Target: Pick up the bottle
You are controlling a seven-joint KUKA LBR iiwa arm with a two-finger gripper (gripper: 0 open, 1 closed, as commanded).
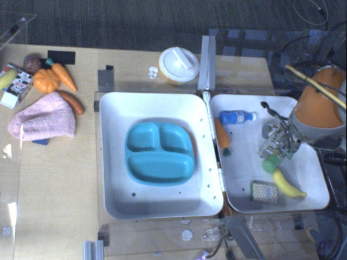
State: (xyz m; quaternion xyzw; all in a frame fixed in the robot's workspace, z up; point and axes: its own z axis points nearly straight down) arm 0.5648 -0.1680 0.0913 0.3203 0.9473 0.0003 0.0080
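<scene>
1. Two white bins sit side by side on the bench; the left bin holds a blue divided tray near its middle.
2. The bottle, blue with a white cap, lies on its side in the far left part of the right bin, cap pointing to the view's right.
3. Just beside the bottle, nearer the camera, a carrot lies along the right bin's left wall.
4. A yellow banana lies near the right bin's front right corner, with a small patterned sponge-like block just left of it.
5. A small green object sits just above the banana, right under the claw; what it is cannot be told.
6. The claw hangs low over the right side of the right bin, well apart from the bottle, with open bin floor between them.
7. The claw's metal parts blur together, so I cannot tell whether it is released or clenched, nor whether it touches the green object.
8. The arm's orange band shows behind the claw at the view's right.
9. Outside the bins, a white lidded bowl stands beyond the left bin's far right corner.
10. On the bench's far left lie a pink cloth, a small pumpkin, another carrot and a sausage-like piece.
</scene>
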